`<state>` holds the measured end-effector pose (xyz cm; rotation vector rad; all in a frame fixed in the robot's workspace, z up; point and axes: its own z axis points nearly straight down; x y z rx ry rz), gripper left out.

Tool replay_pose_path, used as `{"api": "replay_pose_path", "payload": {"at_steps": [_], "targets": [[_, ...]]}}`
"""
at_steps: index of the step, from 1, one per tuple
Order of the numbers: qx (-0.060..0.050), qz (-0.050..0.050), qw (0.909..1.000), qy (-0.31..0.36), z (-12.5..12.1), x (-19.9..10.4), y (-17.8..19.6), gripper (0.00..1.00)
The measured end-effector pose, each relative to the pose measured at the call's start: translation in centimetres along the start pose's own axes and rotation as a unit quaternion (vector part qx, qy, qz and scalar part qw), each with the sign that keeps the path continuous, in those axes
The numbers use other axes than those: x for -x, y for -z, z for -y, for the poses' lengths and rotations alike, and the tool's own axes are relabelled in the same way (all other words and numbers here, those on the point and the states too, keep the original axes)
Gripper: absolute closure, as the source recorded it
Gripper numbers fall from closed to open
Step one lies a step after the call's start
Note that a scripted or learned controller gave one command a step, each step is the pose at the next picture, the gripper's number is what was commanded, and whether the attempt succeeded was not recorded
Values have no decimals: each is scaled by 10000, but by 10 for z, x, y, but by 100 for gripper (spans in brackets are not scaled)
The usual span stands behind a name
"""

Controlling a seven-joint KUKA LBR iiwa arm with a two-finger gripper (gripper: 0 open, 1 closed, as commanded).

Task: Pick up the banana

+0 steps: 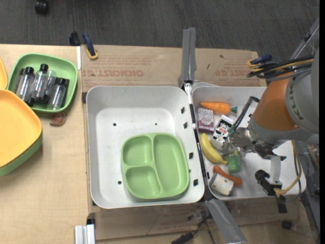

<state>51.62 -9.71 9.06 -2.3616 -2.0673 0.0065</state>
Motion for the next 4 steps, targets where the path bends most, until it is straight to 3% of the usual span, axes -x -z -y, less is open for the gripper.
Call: {"api": "replay_pose_path", "payload": {"at_steps": [1,2,3,4], "targets": [[14,5,9962,866,-14,10,0,100],[5,-4,9959,902,7,9,0,100],[1,-2,9806,1960,7,3,0,100],[3,-2,9549,2969,6,5,0,100]]}}
